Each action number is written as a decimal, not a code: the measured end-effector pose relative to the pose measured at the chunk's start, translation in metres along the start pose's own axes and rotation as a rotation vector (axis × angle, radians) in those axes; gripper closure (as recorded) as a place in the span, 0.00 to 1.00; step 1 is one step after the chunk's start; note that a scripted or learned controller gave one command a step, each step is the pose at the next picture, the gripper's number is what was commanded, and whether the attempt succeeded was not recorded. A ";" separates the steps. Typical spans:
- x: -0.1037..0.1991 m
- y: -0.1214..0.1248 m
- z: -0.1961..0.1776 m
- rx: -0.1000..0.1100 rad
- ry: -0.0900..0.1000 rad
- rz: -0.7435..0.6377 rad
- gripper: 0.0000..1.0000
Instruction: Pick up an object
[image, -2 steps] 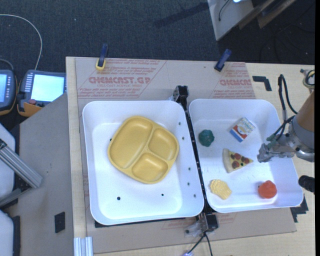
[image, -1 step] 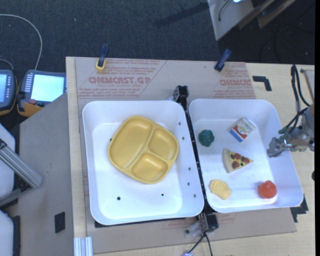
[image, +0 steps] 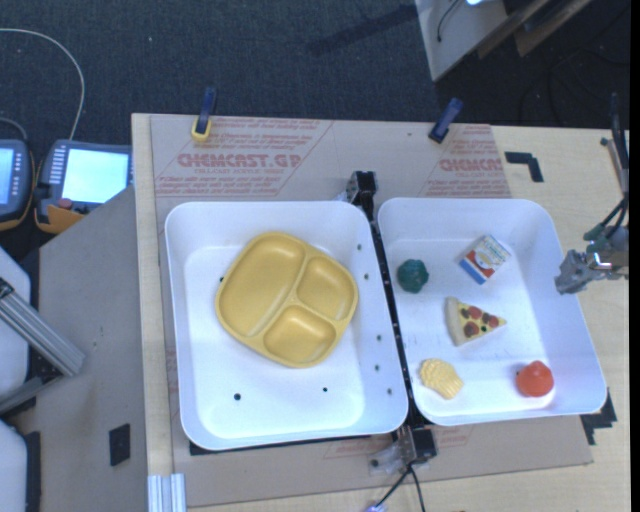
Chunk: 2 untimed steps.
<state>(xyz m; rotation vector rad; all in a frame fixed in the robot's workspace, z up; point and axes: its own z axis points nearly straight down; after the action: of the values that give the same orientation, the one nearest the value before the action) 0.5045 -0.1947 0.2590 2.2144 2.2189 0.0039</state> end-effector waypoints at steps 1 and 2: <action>0.061 0.006 0.008 0.007 0.004 -0.002 1.00; 0.118 0.013 0.003 0.005 0.004 -0.002 1.00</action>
<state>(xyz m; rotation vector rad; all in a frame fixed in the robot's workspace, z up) 0.5171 -0.0764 0.2560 2.2170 2.2253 0.0018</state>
